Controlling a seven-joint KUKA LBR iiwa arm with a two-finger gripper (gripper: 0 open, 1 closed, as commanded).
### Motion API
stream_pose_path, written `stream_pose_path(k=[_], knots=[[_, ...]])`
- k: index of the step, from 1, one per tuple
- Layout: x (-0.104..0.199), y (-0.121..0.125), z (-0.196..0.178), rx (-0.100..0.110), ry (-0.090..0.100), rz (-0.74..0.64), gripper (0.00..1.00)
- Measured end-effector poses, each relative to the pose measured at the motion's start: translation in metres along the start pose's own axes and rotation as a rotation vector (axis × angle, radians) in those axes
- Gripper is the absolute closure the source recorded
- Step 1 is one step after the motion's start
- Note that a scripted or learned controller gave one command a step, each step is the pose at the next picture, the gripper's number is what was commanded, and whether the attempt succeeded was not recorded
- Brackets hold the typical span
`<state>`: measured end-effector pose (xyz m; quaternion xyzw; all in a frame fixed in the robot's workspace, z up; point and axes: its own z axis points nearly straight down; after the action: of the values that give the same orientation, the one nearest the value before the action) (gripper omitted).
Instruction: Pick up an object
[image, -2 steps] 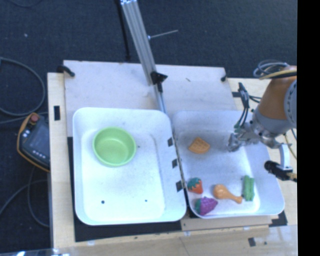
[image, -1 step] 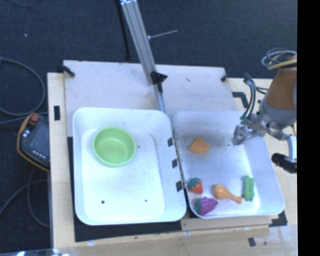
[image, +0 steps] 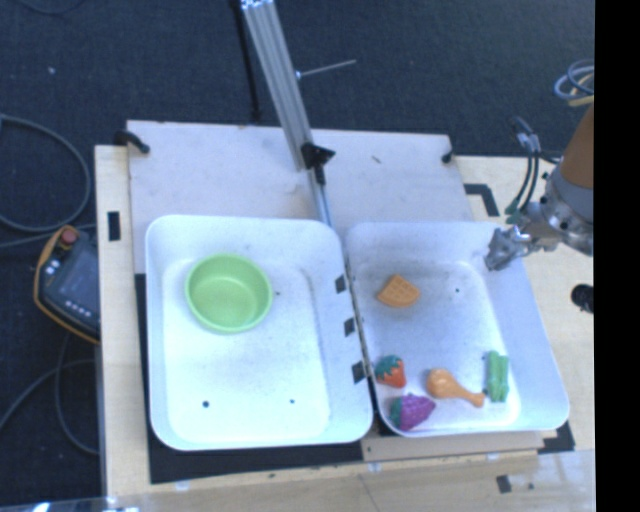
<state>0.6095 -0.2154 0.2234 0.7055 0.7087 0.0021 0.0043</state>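
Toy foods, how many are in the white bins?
5, all in the right bin: orange wedge near the top, strawberry, purple grapes, orange drumstick, green stick along the bottom. The left bin has a green bowl.

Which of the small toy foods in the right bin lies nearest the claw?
The orange wedge, alone in the upper part of the right bin, lies nearest the claw. The strawberry, purple grapes, drumstick and green piece cluster along the bottom edge.
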Motion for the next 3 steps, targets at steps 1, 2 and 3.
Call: stream_pose_path(k=[1,2,3], knots=[[-0.002,0.002,-0.052,0.001,0.0,-0.001,1.0],[0.051,-0.007,-0.039,0.008,0.002,-0.001,1.0],[0.102,-0.012,-0.047,0.007,0.004,-0.003,1.0]])
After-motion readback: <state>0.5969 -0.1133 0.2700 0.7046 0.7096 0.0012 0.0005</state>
